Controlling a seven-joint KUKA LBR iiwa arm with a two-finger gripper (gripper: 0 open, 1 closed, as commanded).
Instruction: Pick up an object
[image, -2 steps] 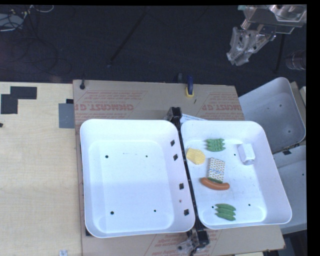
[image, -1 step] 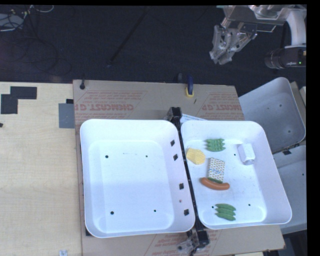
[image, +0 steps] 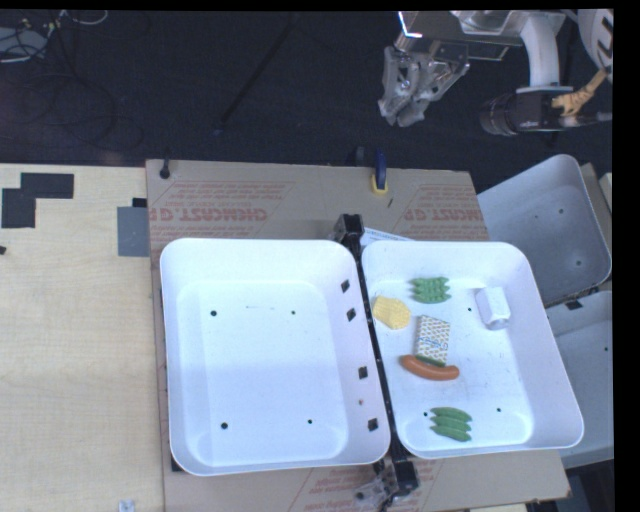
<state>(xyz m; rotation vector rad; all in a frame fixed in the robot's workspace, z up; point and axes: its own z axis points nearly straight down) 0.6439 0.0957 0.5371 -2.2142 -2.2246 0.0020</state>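
- Camera view: pincer (image: 405, 108) sits at top of frame, above the dark area beyond the surface (image: 70, 330), well apart from both bins. Nothing between its fingers; how wide they stand, cannot tell at this resolution.
- Arm wrist (image: 540, 45) enters from upper right, pale link with an orange bit near the right edge.
- Left bin (image: 180, 290), white, shallow, small dark dots on its floor.
- Right bin (image: 545, 340) holds all the objects:
  - green pea pod toy (image: 431, 290) near the far wall, slightly right of centre.
  - white cylinder (image: 492, 306) just right of that pod, near the right wall.
  - yellow ridged piece (image: 392, 313), looks like a corn or chip toy, close to the left wall.
  - small patterned box (image: 433, 337) at bin centre, tilted, just beside the yellow piece.
  - orange-red sausage toy (image: 430, 369) touching or nearly touching the box's near edge, lying crosswise.
  - second green pod pair (image: 450, 422) near the front wall, apart from the rest.
- Both bins sit side by side on a cardboard sheet (image: 260, 205) with mirrored red print, black clips along the seam between them.
- Grey metal panel (image: 550, 225) to the right of the right bin.
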